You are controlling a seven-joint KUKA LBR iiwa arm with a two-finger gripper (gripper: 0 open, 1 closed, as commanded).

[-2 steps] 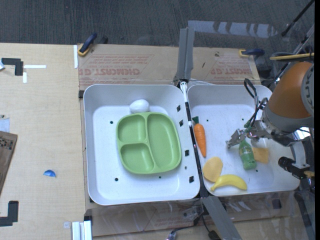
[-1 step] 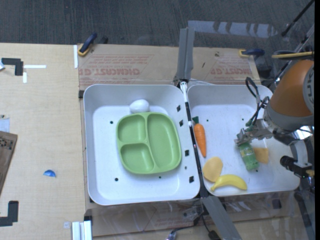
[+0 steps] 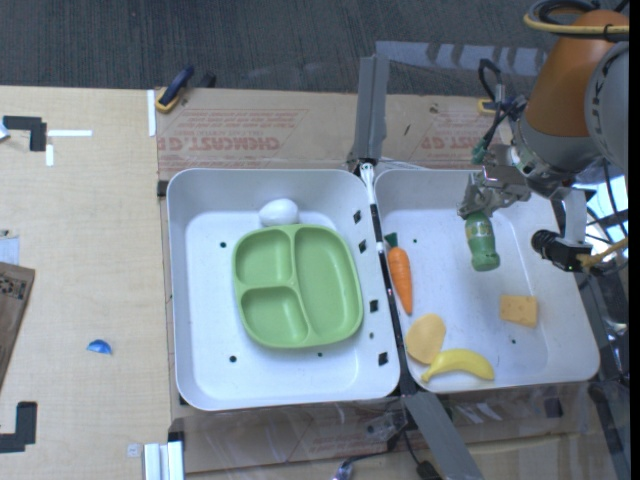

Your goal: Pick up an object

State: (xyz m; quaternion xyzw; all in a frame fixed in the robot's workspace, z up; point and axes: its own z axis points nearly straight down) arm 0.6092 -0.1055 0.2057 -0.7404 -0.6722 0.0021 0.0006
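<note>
- I see a small green bottle (image 3: pixel 482 244) hanging upright under my claw (image 3: pixel 482 208), over the back part of the right bin (image 3: pixel 560 368).
- The claw's fingers look closed on the bottle's neck, top end up; the view there is cluttered with cables, so I take the grip as likely rather than certain.
- I can't tell whether the bottle's base touches the bin floor or sits just above it.
- Below and to the right of the claw, an orange block (image 3: pixel 519 310) lies on the bin floor, apart from the bottle.
- Farther below the claw, near the bin's front edge, a yellow banana (image 3: pixel 460 366) lies touching a pale orange rounded piece (image 3: pixel 426 338).
- To the claw's lower left, a carrot (image 3: pixel 401 276) lies along the right bin's left wall.
- Well left of the claw, the left bin (image 3: pixel 200 368) holds a green divided plate (image 3: pixel 298 286) with a white egg-like thing (image 3: pixel 279 211) just behind it.
- Both bins sit on the wooden surface (image 3: pixel 80 268), far left of the claw.
</note>
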